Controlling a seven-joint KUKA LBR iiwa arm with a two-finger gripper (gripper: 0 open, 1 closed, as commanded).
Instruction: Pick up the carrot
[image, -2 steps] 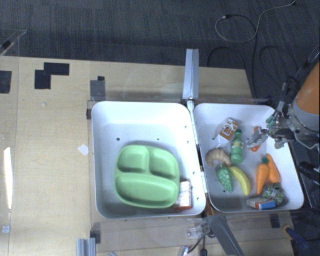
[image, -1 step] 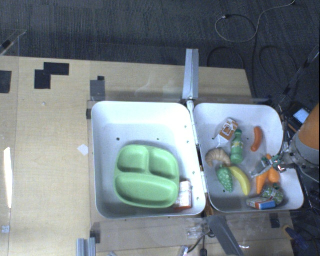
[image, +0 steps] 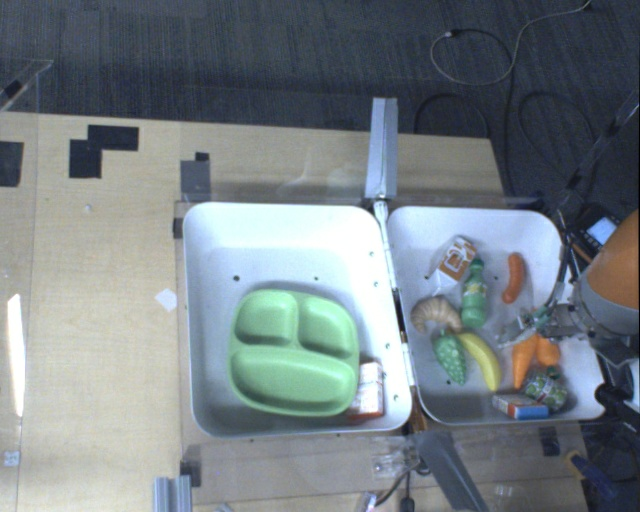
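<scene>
Two white bins sit side by side on my counter (image: 100, 300).
I see the carrot (image: 527, 358) in the right bin (image: 480, 222), near its right wall, beside the banana (image: 483, 359). The gripper (image: 541, 322) hangs just above the carrot; I cannot tell its fingers' state.

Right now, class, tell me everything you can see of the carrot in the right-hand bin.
The carrot is a small orange toy, plastic-looking and tapered. It lies near the right bin's right wall, beside the yellow banana, above a green packet. The gripper hangs right over its upper end; whether they touch is unclear.
</scene>
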